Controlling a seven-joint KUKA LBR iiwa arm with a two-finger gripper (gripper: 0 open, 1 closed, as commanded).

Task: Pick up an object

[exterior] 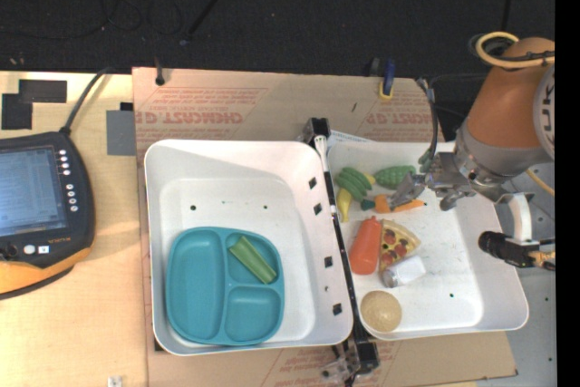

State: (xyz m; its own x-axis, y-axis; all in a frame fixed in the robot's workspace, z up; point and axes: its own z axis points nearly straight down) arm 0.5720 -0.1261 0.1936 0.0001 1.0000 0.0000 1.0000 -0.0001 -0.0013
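Hovering over crowded right white bin (494,308): tool (410,191), finger state impossible to tell, risking nudging orange carrot (407,206) and green pepper (395,174) aside.

We see an orange carrot (408,205) lying flat in the right bin (489,304), beside a green vegetable (395,175), near the gripper (410,190)

Arm (512,118): cut off at right edge. Gripper (410,190): fingertips blurred against toys, finger state unreadable. Carrot (408,205): partly covered by gripper. Small item (403,271) below pizza slice (397,241): identity unclear.
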